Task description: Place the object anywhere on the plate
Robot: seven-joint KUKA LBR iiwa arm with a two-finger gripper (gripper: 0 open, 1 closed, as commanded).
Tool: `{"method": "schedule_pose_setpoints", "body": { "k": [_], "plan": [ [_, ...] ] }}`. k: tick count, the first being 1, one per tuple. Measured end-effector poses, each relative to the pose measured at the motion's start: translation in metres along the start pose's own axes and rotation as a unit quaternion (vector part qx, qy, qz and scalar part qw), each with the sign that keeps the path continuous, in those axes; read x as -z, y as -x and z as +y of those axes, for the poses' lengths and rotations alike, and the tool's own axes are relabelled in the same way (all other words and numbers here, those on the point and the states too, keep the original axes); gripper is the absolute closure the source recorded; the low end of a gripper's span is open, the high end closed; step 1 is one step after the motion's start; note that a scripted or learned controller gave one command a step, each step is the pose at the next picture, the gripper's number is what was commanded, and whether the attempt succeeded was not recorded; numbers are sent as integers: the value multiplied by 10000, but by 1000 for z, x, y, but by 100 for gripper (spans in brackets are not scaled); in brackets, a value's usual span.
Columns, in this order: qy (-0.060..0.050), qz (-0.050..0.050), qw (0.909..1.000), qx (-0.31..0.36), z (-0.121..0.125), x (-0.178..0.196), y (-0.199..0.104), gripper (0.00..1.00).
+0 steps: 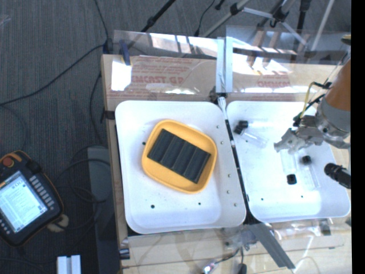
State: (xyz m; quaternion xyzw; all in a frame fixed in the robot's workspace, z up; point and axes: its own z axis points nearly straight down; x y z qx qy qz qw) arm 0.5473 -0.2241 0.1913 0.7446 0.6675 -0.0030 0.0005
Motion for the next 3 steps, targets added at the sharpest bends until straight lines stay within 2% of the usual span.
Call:
{"method": "schedule_pose_setpoints", "body": {
  "k": [1,2,3],
  "plan": [
    [2,26,9978,668,2,-27,-77,100],
    [5,22,9999,129,7,48,-187,100],
    [4,19,9999,126,7,48,-186,0]
  ]
}}
